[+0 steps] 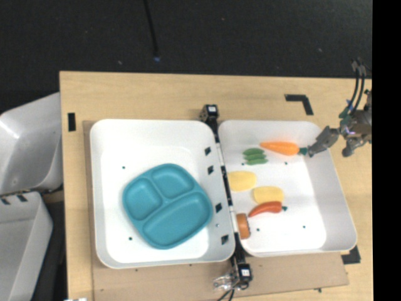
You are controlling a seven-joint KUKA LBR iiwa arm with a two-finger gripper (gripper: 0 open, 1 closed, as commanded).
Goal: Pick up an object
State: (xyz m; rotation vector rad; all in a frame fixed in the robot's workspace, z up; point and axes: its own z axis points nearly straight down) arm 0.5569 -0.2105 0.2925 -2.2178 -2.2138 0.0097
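Observation:
The right bin [329,187] holds an orange carrot [280,147] with a small green top pointing right. It also holds a green piece [254,156], two yellow pieces [242,180] [268,194], a red chilli [265,209] and a small orange piece [243,226] by the bin's left wall. My gripper [334,144] hangs at the bin's upper right corner, open, nothing between its fingers. Its left finger [318,142] slants down toward the carrot's green top and ends just beside it.
A blue divided plate [166,204] lies in the left bin [106,143]. A black-clipped divider [220,168] runs between the bins. The wooden bench [138,93] surrounds both. White equipment [28,143] stands off the bench's left side.

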